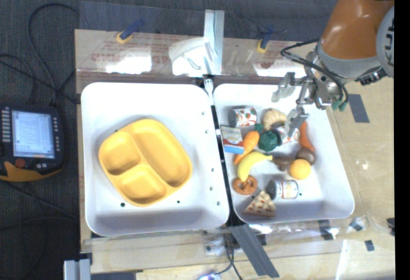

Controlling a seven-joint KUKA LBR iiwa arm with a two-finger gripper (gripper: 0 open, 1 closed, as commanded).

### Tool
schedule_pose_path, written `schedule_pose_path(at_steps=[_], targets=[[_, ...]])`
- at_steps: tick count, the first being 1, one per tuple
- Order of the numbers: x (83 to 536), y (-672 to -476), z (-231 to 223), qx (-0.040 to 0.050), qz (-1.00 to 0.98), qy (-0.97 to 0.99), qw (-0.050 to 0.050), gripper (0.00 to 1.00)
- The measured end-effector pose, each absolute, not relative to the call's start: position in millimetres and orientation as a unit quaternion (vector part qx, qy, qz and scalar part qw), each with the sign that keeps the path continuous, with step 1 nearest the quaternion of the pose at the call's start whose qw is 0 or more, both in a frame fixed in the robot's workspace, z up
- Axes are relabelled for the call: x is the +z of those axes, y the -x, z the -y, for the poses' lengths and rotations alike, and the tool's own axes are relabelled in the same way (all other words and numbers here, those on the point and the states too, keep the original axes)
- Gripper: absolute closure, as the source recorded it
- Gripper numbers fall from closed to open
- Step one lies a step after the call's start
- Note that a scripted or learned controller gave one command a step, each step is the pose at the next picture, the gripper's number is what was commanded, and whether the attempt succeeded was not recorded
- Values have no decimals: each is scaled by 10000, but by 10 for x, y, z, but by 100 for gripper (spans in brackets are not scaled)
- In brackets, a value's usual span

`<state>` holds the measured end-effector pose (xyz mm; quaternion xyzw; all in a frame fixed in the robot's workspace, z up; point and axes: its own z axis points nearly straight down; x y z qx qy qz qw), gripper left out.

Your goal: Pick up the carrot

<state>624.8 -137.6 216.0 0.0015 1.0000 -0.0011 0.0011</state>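
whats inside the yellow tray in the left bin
The yellow tray in the left bin shows three bare compartments with nothing in them. The toy food, carrot included, lies in the right bin. What is beneath the tray is covered.

My pincer (296, 120) hangs over the right white plastic bin (339, 189), just right of the tapered orange carrot (250, 140); a yellow divided tray (144, 160) sits in the left bin (96, 208).
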Motion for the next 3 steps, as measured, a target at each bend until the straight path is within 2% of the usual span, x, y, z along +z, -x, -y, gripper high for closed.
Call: schedule_pose_path(at_steps=[1,3], targets=[[984,-5974,1220,-8,-10000,72,49,0],[920,-5851,988,-14,-9976,-682,96,0]])
